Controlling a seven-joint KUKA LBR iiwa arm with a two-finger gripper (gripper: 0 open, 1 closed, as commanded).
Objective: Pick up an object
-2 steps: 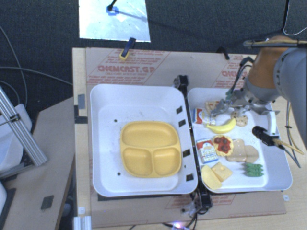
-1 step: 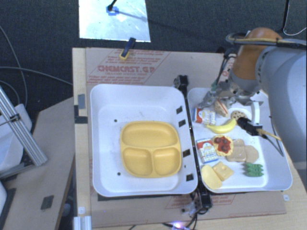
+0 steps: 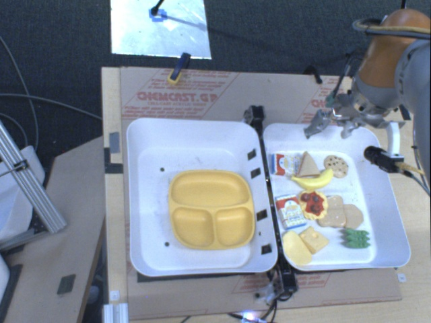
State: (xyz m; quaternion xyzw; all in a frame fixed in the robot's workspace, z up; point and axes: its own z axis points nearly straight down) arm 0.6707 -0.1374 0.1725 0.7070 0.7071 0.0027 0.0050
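The right white bin (image 3: 387, 200) holds a pile of toy food. In it lie a yellow banana (image 3: 315, 179), a round cookie (image 3: 335, 165), a tan sandwich wedge (image 3: 308, 163), two red-and-white packets (image 3: 285, 163), a red berry cluster (image 3: 313, 201), beige slices (image 3: 341, 214), a cheese block (image 3: 314, 239) and a green piece (image 3: 356, 237). My gripper (image 3: 331, 127) hangs over the far edge of this bin, above and behind the food. It is open, with nothing between its two fingers (image 3: 312, 128).
The left white bin (image 3: 145, 180) holds a yellow divided plate (image 3: 211, 208). A black divider (image 3: 262, 180) runs between the bins. A black cable plug (image 3: 378, 157) juts over the right bin's far right side. A metal sheet (image 3: 160, 19) lies behind the bench.
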